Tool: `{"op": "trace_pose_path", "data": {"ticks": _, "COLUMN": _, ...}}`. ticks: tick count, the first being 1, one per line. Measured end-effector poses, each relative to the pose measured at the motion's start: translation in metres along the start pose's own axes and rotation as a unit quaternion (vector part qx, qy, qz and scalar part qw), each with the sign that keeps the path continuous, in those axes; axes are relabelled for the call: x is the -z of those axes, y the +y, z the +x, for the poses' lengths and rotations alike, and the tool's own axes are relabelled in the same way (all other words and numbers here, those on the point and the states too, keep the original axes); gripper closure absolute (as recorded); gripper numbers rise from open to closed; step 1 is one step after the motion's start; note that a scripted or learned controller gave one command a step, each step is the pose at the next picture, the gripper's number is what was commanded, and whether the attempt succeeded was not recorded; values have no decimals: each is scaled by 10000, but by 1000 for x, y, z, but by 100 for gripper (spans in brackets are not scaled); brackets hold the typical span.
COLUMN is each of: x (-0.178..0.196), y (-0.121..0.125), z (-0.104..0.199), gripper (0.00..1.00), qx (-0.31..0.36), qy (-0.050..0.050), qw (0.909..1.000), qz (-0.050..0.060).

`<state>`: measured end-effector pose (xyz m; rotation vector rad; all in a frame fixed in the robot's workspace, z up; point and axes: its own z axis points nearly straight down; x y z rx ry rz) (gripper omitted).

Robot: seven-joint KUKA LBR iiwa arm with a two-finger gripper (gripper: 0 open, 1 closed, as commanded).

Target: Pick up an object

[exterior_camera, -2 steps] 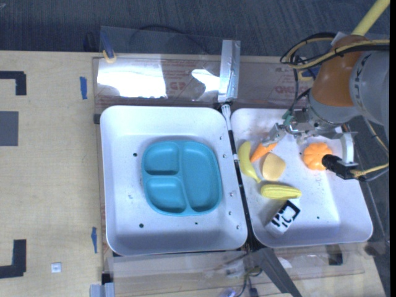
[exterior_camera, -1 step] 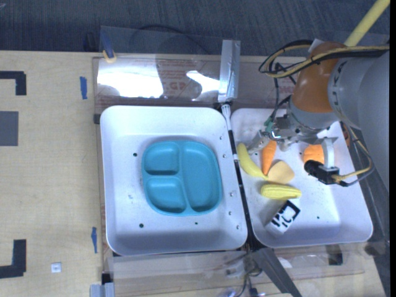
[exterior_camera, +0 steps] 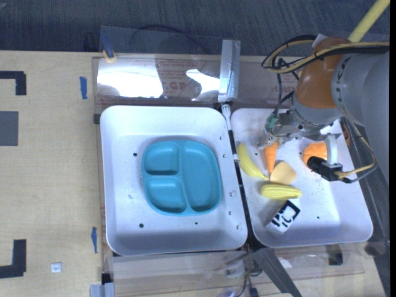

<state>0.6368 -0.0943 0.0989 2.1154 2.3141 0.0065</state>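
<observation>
The likeliest target, a carrot [exterior_camera: 271,156], lay in the right bin [exterior_camera: 346,224] near its far left corner, just beside a banana [exterior_camera: 249,162] and a pale wedge [exterior_camera: 283,172], with a corn cob [exterior_camera: 280,192] nearer the camera and an orange piece [exterior_camera: 315,150] to its right. The gripper [exterior_camera: 279,129] hung directly over the carrot's upper end; whether the jaws were open or closed could not be told. The step looked like the descent before a grasp. Next would come a straight drop onto the carrot without nudging the banana. The left bin [exterior_camera: 117,184] held a blue tray [exterior_camera: 181,176].
</observation>
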Motion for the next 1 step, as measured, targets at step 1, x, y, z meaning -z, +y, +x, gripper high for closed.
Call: {"op": "trace_pose_path", "data": {"ticks": 1, "x": 90, "y": 38, "z": 53, "gripper": 100, "qx": -212, "qy": 10, "qw": 9998, "qz": -6}}
